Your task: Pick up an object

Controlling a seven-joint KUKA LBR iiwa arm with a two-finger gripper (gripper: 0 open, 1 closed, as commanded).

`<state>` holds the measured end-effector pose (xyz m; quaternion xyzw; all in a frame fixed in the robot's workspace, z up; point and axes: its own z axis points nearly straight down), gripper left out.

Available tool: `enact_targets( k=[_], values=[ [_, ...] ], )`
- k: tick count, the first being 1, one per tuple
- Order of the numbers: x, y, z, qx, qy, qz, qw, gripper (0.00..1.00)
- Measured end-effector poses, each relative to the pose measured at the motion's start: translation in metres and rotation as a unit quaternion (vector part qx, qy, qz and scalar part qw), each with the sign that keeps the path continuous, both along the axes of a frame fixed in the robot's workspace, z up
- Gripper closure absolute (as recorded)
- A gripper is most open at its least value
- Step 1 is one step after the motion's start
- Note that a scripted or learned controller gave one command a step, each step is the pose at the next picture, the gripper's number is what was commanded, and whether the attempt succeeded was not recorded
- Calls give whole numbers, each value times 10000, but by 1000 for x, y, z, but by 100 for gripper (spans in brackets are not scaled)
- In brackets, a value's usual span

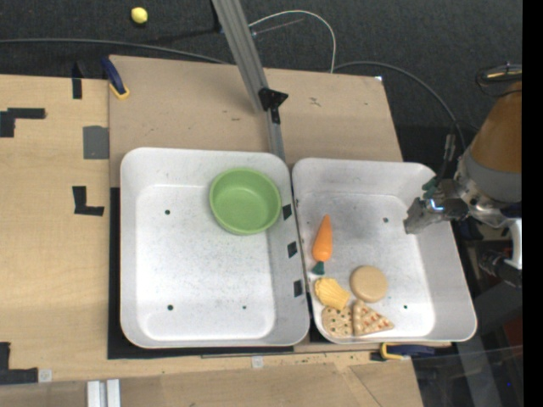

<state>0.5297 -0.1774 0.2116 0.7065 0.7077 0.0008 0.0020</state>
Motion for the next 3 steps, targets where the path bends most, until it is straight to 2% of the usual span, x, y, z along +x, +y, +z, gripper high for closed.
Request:
enact_targets(
  k=[1,3],
  values=[
    [1,0,53,-1,-4,1,10000,100],
    [31,119,47,18,25,30,10000,100]
  ],
)
